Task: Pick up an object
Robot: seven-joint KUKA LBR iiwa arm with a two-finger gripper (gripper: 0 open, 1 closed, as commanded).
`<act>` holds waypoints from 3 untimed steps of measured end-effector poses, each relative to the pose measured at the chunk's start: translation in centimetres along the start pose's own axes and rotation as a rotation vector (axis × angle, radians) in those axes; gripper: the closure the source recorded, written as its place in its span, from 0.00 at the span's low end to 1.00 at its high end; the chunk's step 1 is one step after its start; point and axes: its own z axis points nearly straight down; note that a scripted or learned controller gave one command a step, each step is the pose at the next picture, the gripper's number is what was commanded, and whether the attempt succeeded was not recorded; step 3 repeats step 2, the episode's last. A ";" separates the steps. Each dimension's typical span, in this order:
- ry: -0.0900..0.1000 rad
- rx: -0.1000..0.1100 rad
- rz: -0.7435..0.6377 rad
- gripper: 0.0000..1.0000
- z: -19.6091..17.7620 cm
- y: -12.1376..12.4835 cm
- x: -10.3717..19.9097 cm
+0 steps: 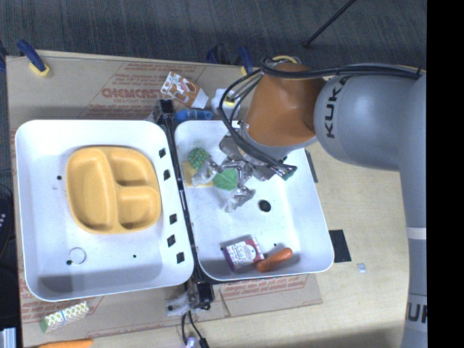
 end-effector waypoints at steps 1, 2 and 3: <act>0.000 0.000 -0.309 0.00 0.5 -3.8 -2.4; 0.001 -0.002 -0.353 0.00 0.5 -1.3 1.4; 0.001 -0.002 -0.353 0.00 0.5 -1.3 1.4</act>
